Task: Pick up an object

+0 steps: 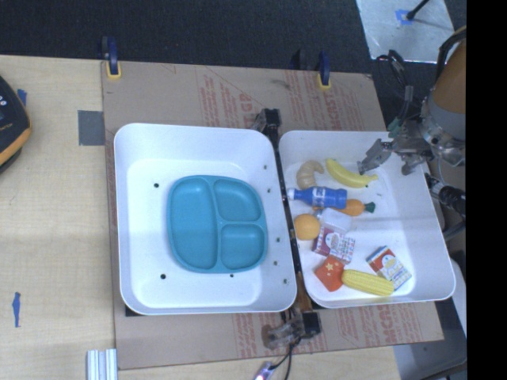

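Right now the grey arm's two-finger gripper (386, 153) hangs over the far right part of the right-hand shallow white bin (416, 236), just beside the curved yellow toy banana (351, 174), and whether its jaws are spread or pressed together I cannot tell at this slant; nothing shows between them. Any of the toys could serve as the object to pick up, and all lie loose in that right bin: the banana nearest the gripper, a pale beige curved piece (310, 170) to its left, a blue plastic bottle with a white band (317, 197) lying on its side, a small orange carrot with a green tip (355, 207), a round orange fruit (306, 226), a small pink-and-white carton (335, 242), a red-and-white box (389, 266), a red block (330, 274) and a yellow corn cob (367, 283). They seem simply scattered, crowded toward the bin's left half, which leaves the banana the most exposed. The left white bin (142, 212) holds a blue three-compartment plastic tray (217, 222) lying flat, likely as a drop place. Both bins rest on a brown cardboard sheet (198, 93) clamped to the pale wooden table (47, 236), with dark carpet (198, 10) beyond.
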Robot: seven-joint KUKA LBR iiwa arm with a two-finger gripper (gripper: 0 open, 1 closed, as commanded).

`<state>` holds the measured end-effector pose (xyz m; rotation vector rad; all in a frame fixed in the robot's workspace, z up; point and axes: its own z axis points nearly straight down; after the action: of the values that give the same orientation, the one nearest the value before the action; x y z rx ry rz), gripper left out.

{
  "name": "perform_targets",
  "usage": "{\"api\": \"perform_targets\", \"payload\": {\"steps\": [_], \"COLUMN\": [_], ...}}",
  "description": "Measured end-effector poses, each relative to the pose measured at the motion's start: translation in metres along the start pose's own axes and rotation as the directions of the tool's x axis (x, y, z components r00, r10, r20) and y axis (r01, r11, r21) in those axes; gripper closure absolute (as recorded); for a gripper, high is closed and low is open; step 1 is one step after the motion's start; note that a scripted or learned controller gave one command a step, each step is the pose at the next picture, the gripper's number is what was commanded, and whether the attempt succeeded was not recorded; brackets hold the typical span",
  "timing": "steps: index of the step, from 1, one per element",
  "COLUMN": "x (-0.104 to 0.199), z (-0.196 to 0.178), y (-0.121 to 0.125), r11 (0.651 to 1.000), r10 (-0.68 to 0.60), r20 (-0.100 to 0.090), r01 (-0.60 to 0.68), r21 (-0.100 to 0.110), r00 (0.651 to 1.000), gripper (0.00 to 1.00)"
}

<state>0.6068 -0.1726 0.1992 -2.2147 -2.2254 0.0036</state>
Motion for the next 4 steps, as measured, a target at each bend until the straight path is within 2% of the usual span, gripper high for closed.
{"api": "perform_targets", "payload": {"steps": [1,2,3,4], "x": [0.022,0.078,0.042,0.058], "z": [0.079,0.106,0.107,0.026], "y": [0.049,0.050,0.030,0.050], "r11": [1.000,1.000,1.000,1.000], "r10": [0.000,0.001,0.002,0.001], "r20": [0.001,0.005,0.000,0.000], "r01": [0.000,-0.001,-0.002,-0.001], "r21": [0.001,-0.001,0.001,-0.002], "r00": [1.000,1.000,1.000,1.000], "gripper": [0.00,0.00,0.00,0.00]}}
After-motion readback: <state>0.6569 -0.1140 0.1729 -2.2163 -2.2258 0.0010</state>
